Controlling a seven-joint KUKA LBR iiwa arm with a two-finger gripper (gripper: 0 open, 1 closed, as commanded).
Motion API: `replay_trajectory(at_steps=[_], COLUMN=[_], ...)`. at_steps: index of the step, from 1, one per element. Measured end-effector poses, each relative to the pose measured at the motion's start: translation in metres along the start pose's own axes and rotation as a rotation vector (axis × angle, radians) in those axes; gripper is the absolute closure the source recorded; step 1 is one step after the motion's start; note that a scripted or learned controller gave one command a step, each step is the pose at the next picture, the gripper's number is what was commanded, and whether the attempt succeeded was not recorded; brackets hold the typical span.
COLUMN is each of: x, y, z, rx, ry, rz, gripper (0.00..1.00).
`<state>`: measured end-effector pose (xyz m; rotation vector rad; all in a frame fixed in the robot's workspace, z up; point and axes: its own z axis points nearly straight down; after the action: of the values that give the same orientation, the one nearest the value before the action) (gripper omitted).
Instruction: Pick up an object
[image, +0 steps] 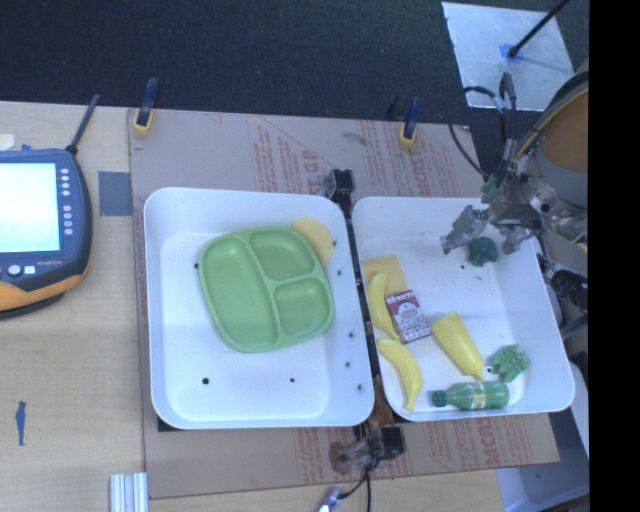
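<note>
Camera view places the gripper (487, 232) low in the right bin (530, 300), near its far edge, fingers spread around a small dark green object (483, 251). No lift is visible; closure and raising remain, by this estimate. Other candidates lie nearer: a red carton (408, 316), two bananas (402, 366), a green bottle (471, 396). Carton and cardboard print is too small to read

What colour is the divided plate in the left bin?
Light green. The divided plate shows plainly in the camera view, lying in the left bin.
</note>
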<state>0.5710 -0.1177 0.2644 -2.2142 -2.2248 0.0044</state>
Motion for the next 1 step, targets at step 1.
replay_trajectory(at_steps=[1], x=[-0.0077], y=[-0.0577], z=[0.0954], rx=[0.002], ry=[-0.001], rz=[0.0], gripper=[0.0])
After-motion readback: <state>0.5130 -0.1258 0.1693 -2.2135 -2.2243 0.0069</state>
